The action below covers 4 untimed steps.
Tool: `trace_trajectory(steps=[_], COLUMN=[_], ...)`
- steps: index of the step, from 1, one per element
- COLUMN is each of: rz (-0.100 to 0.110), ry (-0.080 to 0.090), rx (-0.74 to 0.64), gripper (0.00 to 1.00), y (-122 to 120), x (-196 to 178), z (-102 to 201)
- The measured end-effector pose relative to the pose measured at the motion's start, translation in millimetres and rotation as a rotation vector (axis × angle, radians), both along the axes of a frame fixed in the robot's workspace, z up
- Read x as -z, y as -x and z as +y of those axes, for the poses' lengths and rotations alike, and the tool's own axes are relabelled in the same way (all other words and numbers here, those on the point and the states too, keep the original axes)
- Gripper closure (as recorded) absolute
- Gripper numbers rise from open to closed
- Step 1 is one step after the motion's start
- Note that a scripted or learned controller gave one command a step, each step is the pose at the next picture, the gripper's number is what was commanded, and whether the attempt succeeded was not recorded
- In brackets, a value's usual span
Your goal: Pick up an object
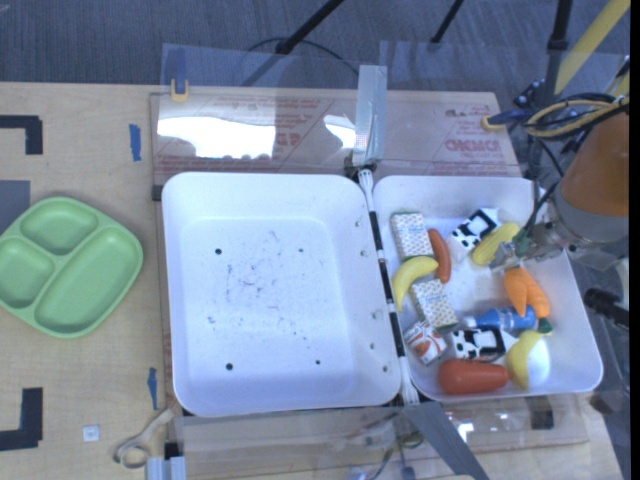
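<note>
Nearest the camera, a red tomato-like toy (472, 375) is seen at the front wall of the right bin (585, 353), long axis left-right. Beside it a yellow-white item (529, 359). A carrot (526, 293) lies mid-right, long axis slanted, tip toward front-right. A yellow banana (412, 273) curves front-to-back; an orange sausage-shaped piece (440, 254) runs front-to-back. The gripper (524, 247) is seen just above the carrot and beside a yellow piece (493, 245); finger spread cannot be told. The left bin (200, 203) is scuffed white. A green divided plate (68, 265) sits on the wooden bench (70, 128); grey carpet and tripod legs behind.
</note>
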State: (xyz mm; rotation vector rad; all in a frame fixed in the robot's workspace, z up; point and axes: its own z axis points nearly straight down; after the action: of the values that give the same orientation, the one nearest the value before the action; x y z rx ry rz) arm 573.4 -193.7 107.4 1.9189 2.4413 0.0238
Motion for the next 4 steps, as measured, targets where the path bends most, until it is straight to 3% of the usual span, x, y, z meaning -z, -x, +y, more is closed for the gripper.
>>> trace_trajectory(steps=[1, 2, 3, 4], rz=[0.036, 0.041, 0.031, 0.030], ry=[-0.012, -0.031, -0.017, -0.018], rx=[0.134, 0.124, -0.051, -0.104], gripper=[1.00, 0.00, 0.00, 0.00], y=[-76.9, -80.0, -35.2, 7.4], x=[22.2, 19.8, 19.8, 19.1], z=[-28.5, -16.5, -17.9, -21.0])
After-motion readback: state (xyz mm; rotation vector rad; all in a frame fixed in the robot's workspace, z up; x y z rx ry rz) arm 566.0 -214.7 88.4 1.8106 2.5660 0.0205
